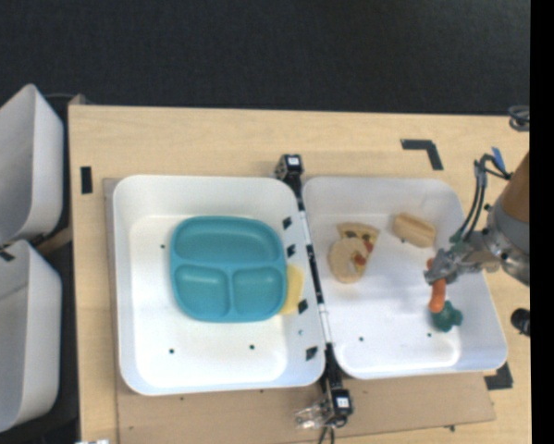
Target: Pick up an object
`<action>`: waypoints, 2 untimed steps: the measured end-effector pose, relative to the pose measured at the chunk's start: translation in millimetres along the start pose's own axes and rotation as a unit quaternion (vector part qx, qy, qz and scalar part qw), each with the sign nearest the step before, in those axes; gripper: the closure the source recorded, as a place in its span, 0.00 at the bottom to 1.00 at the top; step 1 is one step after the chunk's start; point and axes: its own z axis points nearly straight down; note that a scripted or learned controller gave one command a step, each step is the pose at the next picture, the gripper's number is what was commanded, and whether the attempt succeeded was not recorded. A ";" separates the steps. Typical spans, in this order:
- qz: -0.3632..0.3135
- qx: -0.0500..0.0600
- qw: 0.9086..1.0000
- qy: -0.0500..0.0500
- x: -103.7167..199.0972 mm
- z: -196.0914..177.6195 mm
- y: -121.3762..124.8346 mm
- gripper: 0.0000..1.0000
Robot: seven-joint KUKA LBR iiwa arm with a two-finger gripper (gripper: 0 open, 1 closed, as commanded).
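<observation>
Where tool (440, 271) meets carrot (437, 296), bread (413, 228) near

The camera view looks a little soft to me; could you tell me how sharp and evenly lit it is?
In the camera view, lighting is even with faint shadows; the white bins look bright without hard glare; the teal tray is fairly crisp, while the gripper and carrot toy are blurry.

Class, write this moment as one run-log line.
arm: over right bin | end effector: at toy carrot | grasp: unconfirmed | left bin: teal plate
</observation>
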 end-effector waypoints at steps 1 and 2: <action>-0.001 0.001 1.000 0.000 -1.7 -45.0 2.0 1.00; -0.004 0.002 1.000 0.002 48.5 -57.9 12.6 1.00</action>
